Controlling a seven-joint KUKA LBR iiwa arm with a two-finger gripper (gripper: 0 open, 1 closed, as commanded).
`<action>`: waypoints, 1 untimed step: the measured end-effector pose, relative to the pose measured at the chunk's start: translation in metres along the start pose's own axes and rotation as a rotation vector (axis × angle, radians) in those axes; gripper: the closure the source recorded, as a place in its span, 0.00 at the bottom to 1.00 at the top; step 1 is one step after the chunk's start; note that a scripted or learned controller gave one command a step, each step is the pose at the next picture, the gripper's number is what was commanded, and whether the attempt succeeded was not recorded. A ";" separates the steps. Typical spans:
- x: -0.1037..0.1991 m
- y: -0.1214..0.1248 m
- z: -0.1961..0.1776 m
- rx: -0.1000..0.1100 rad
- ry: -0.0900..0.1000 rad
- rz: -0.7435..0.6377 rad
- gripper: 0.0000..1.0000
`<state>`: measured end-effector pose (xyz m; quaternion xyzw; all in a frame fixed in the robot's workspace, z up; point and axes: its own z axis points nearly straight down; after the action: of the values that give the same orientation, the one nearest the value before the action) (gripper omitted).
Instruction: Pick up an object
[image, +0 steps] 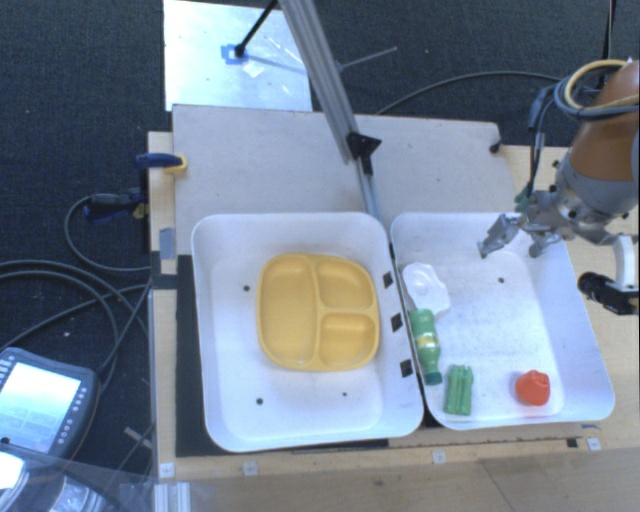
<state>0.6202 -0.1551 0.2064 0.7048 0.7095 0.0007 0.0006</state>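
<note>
My gripper (515, 239) hangs over the far edge of the right bin (545, 310), its two fingers spread apart with nothing between them. Well in front of it in that bin lie a white crumpled object (425, 286) near the left wall, a green bottle (426, 346) below that, a small green ribbed piece (459, 389), and an orange-red object (533, 387) near the front right corner. All of them sit apart from the gripper.
The left bin (225, 400) holds a yellow divided plate (318, 310). A slanted metal pole (335, 95) crosses the bench behind the bins. Cables and a pendant (35, 400) lie on the floor at the left.
</note>
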 end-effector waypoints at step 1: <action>0.000 0.000 0.000 0.000 0.000 0.000 0.00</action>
<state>0.6202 -0.1551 0.2064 0.7046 0.7096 0.0005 0.0007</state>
